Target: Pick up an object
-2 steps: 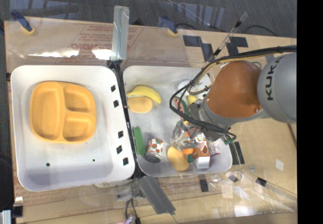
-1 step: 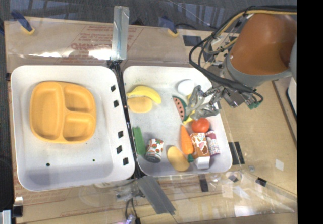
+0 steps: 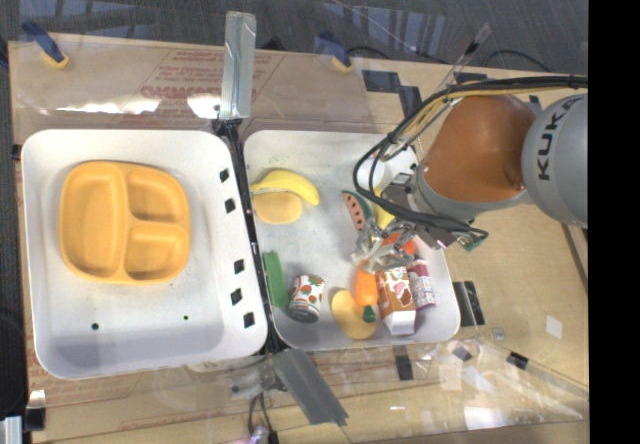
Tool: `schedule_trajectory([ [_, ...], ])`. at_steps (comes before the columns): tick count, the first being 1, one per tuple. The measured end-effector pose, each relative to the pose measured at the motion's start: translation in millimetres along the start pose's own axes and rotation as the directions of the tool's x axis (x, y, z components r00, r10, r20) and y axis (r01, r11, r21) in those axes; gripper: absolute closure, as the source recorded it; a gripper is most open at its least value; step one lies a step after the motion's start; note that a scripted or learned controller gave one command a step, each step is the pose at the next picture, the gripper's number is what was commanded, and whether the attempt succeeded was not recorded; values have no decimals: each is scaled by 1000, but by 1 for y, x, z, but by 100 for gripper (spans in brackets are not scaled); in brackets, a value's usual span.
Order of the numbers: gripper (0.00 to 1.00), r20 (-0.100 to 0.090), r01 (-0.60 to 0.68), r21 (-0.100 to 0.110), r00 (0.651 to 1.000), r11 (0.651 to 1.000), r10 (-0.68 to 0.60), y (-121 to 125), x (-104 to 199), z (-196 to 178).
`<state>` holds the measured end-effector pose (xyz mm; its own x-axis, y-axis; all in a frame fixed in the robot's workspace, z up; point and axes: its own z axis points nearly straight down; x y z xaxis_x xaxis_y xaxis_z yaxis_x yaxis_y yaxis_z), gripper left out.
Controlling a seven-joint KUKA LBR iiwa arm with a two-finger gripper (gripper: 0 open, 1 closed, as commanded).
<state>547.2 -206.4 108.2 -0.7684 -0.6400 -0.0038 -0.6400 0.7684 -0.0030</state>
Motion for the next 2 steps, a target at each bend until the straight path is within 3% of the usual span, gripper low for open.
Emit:
schedule_trajectory([
  [1, 100, -3, 14, -6, 1000, 1000, -14, 69, 14, 17],
  [2, 100, 3, -6, 10, 1000, 1000, 6, 47, 7, -148],
])
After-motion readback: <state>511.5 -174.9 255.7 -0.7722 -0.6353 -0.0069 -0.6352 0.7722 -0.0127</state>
